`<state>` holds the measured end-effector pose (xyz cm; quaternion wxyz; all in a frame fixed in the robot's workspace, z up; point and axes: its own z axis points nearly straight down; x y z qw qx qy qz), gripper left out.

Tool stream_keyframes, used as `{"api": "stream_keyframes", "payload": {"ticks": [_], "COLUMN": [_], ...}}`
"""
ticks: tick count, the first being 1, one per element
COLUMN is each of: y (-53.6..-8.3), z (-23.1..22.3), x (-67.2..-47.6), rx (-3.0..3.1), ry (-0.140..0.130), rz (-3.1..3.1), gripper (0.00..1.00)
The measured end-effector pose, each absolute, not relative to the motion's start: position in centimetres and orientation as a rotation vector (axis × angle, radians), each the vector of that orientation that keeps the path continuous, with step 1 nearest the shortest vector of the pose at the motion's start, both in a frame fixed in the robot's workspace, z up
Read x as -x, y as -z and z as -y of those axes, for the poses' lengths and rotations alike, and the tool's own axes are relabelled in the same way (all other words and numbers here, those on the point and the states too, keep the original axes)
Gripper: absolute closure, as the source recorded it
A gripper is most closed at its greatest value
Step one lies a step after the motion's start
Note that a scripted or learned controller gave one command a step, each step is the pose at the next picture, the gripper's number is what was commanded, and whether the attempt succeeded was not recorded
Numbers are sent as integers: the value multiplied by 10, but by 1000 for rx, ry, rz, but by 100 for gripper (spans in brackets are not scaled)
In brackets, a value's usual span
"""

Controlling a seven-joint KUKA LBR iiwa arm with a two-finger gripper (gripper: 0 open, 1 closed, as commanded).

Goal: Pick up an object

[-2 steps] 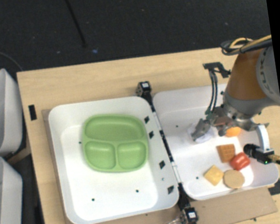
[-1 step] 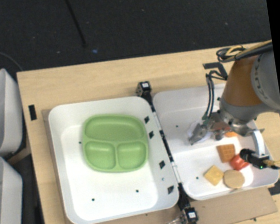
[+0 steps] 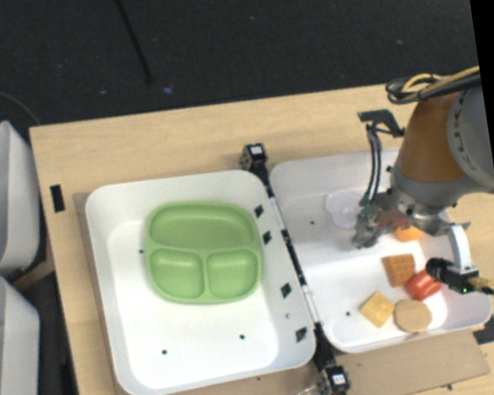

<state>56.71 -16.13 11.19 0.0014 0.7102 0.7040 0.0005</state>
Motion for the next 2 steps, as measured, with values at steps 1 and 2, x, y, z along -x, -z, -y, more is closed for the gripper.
{"api": "stream_keyframes", "payload": {"ticks": [1, 2], "y": [-161, -223], "z": [153, 154], "x": [-569, -578], "rx": [-2215, -2213], "ry": [-3, -6], "rz": [-2222, -2220], "gripper": [100, 100]}}
